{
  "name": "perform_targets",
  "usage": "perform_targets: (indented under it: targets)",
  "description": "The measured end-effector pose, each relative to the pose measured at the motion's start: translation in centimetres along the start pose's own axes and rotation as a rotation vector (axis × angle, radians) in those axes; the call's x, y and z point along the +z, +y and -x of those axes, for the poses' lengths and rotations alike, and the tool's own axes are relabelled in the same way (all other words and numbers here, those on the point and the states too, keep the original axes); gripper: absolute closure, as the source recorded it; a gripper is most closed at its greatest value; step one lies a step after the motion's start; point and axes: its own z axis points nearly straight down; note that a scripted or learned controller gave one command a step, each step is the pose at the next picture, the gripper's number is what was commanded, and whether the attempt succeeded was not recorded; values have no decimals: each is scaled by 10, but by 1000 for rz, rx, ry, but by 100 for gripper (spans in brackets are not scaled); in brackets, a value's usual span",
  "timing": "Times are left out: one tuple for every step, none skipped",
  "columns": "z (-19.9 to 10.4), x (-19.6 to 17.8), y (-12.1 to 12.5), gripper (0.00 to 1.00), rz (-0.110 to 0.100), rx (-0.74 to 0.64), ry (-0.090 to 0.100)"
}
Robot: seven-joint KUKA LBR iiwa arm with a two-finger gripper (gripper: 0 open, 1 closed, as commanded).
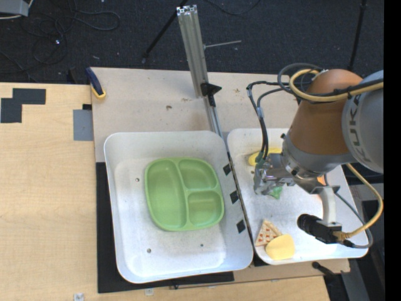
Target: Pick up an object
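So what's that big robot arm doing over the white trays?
The arm's tool is down in the right bin, among some small toys, trying to pick one up. A yellow block and a pizza slice toy lie near the front. The left bin has a green divided plate in it.

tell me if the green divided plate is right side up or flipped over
Right side up. The green divided plate lies flat in the left bin with its three hollow compartments facing the camera, nothing in them.
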Motion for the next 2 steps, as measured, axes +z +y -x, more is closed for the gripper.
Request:
perform_targets:
  targets:
    - [-51, 1, 6, 100, -1, 1, 0]
    - [-105, -7, 27, 100, 1, 1, -1]
